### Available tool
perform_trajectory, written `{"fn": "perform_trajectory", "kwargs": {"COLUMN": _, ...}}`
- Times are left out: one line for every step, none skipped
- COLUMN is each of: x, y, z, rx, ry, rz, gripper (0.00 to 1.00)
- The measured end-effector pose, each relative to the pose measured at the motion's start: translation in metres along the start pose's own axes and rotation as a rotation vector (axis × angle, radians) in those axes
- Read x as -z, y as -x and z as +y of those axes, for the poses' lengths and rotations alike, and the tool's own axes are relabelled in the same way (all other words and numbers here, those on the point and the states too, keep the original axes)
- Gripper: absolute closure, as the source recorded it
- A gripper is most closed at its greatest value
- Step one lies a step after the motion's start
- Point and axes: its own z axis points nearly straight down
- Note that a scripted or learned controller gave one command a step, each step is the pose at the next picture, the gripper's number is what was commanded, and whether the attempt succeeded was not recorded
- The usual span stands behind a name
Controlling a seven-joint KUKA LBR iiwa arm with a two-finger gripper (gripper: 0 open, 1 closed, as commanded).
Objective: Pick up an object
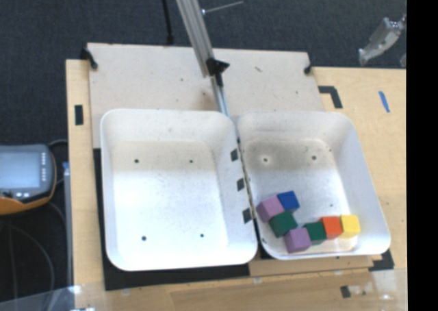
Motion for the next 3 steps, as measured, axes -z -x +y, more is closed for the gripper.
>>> {"fn": "perform_trajectory", "kwargs": {"x": -0.06, "y": 0.044, "z": -0.042, "rx": -0.01, "ry": -0.016, "rz": 0.001, "gripper": 0.0}}
{"fn": "perform_trajectory", "kwargs": {"x": -0.057, "y": 0.042, "z": -0.04, "rx": -0.006, "ry": -0.01, "rz": 0.0, "gripper": 0.0}}
{"fn": "perform_trajectory", "kwargs": {"x": -0.017, "y": 0.038, "z": -0.076, "rx": -0.006, "ry": -0.004, "rz": 0.0, "gripper": 0.0}}
